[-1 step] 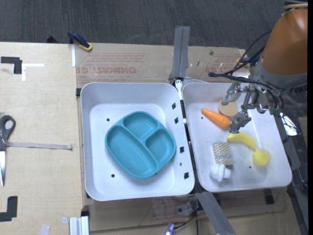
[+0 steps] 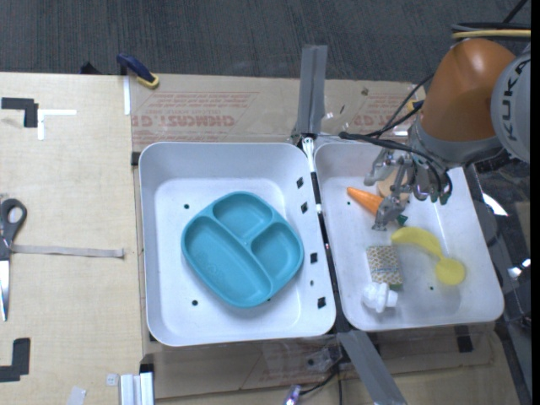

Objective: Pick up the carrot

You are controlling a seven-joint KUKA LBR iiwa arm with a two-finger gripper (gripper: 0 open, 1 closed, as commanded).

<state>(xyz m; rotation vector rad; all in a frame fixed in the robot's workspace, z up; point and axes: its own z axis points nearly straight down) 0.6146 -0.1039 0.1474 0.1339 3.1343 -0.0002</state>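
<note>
Carrot (image 2: 364,198) lying in R bin (image 2: 481,310), toward its 10 o'clock corner, tip pointing to 9 o'clock. Gripper (image 2: 387,215) hanging just at carrot's 3 o'clock end, touching or nearly; finger spread: cannot tell. Yellow banana-like toy (image 2: 429,250) at 4 o'clock from gripper, patterned sponge (image 2: 385,264) at 6, small white item (image 2: 379,297) below that. Blue divided plate (image 2: 242,248) centred in L bin (image 2: 160,226).

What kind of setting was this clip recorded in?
Most likely a robotics lab test bench, not a kitchen: two white bins sit side by side on taped cardboard, holding toy-like items such as a carrot and a blue divided plate, with scissors lying on the workbench.
</note>
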